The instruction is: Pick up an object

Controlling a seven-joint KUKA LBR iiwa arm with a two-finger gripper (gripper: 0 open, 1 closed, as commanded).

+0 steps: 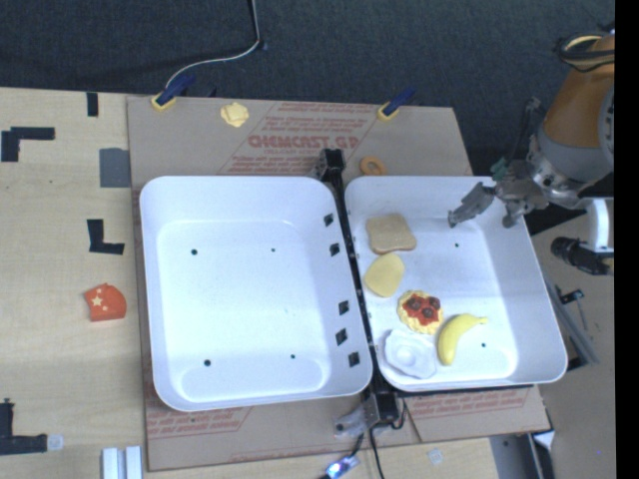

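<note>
While the jaws [486, 208] hover spread and holding nothing over the upper right corner of the right bin [519, 297], every candidate object lies down and to the left of them in the camera view. Nearest is the toast slice [390, 234], resting flat by the divider between the bins. Below it lies the yellow oval piece [384, 274], then the tart with red topping [420, 310]. The banana [455, 335] lies near the lower edge, its long axis running diagonally from lower left to upper right, just beside the white piece [410, 355]. The left bin [240, 287] carries no objects. Judgement: the coming move calls for travel leftward and a descent, with jaw closure set across the chosen object's short axis.
</note>
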